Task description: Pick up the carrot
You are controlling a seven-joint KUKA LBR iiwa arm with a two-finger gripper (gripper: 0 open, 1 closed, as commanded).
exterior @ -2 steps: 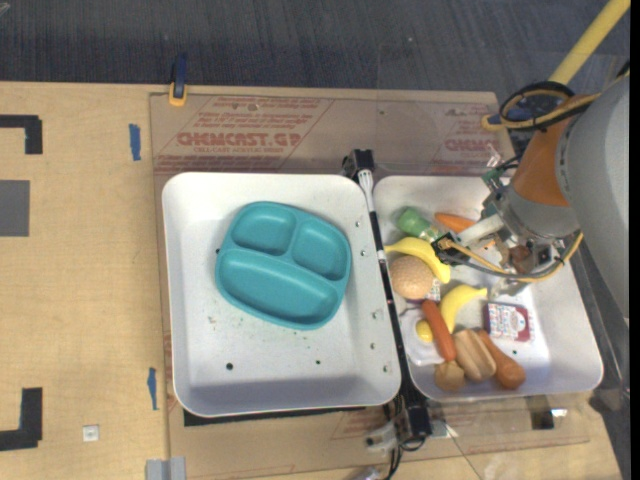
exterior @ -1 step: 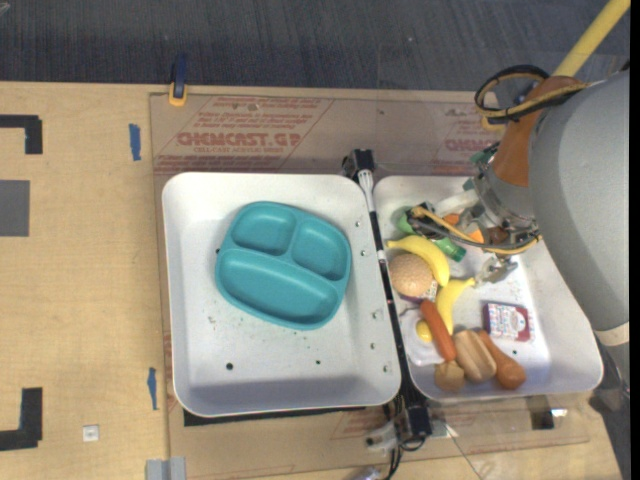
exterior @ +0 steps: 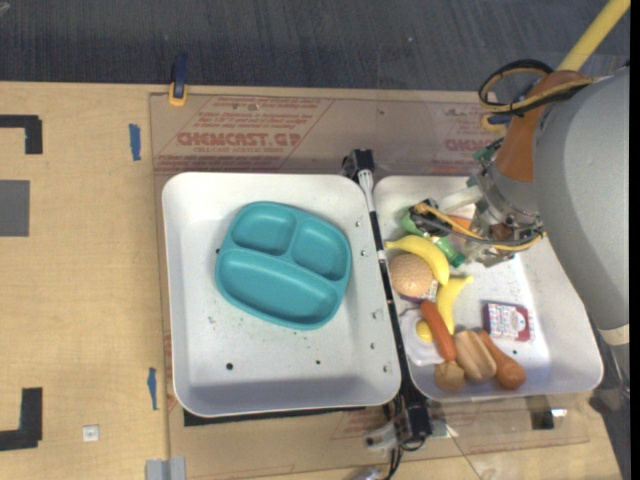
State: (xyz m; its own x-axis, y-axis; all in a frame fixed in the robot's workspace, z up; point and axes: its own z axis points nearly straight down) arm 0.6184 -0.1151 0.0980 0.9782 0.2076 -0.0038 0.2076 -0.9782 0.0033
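The carrot [exterior: 437,330], a slim orange-red piece, lies in the right bin [exterior: 560,298] near its left wall. It points from the yellow banana [exterior: 425,256] down toward the front edge. My gripper [exterior: 494,238] hangs under the grey arm with the orange band, over the back of the right bin. It is beyond the banana and well apart from the carrot. The wrist covers most of the gripper.
Crowded around the carrot are a tan bread roll [exterior: 411,275], a hot dog [exterior: 488,356], a small red-and-white packet [exterior: 507,320] and a green-and-orange toy [exterior: 440,220]. The left bin [exterior: 190,298] holds a teal divided plate [exterior: 283,263].
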